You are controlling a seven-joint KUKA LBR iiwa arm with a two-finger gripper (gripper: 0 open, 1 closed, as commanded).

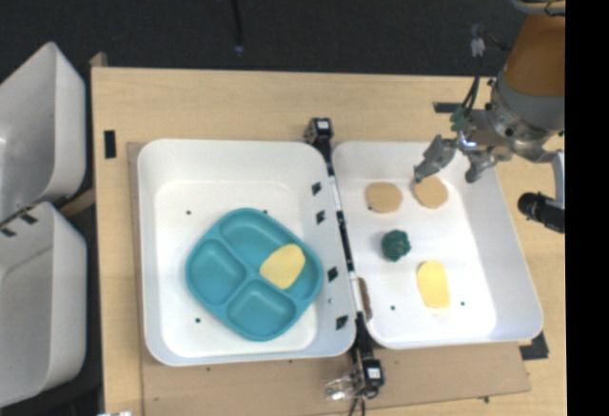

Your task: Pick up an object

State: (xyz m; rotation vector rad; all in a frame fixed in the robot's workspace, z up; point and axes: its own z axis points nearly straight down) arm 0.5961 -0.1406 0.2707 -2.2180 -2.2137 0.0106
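You saw two flat tan discs (384,197), a knobbly green lump (396,245) and a smooth yellow oval (433,284) in the right bin (495,281). The gripper (455,162) hung with its fingers spread above the far disc (431,193), holding nothing.

Light wood worktop (228,105) carries two shallow white bins side by side, touching: left bin (157,214), right bin (495,295). Black clips (320,130) at their seam.
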